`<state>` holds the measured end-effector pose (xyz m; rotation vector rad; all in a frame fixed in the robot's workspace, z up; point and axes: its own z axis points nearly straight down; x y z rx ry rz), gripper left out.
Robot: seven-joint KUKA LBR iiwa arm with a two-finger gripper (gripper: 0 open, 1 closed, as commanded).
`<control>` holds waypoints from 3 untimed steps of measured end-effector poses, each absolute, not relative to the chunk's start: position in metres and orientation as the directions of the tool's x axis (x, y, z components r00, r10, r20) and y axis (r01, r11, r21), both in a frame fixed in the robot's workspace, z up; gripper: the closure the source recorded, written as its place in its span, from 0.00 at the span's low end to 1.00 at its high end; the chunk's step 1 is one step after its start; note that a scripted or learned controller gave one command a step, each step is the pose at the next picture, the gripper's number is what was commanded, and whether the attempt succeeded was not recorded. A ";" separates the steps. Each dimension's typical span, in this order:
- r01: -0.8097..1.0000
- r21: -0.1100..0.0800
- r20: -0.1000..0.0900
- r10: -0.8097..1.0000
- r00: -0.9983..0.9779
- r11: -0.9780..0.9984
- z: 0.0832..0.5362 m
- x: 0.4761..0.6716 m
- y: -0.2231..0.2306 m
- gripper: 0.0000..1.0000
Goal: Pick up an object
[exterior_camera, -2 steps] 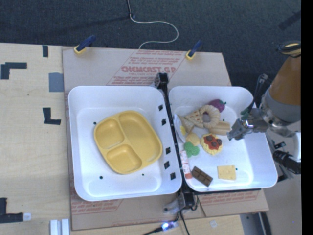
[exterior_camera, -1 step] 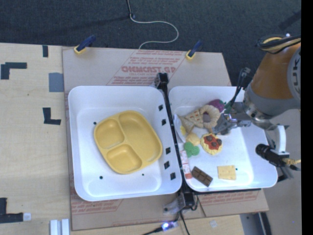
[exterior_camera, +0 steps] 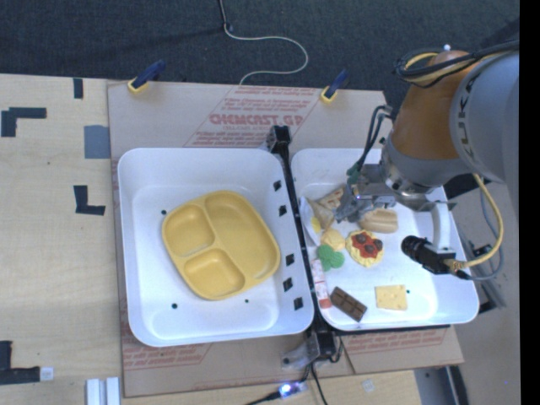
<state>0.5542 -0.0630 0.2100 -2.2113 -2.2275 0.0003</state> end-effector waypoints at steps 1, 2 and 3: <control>1.000 0.001 0.002 1.000 -0.008 0.008 0.223 0.583 -0.009 1.00; 1.000 -0.001 0.001 1.000 -0.007 0.007 0.219 0.600 0.043 1.00; 1.000 -0.001 0.000 1.000 -0.003 0.003 0.230 0.617 0.053 1.00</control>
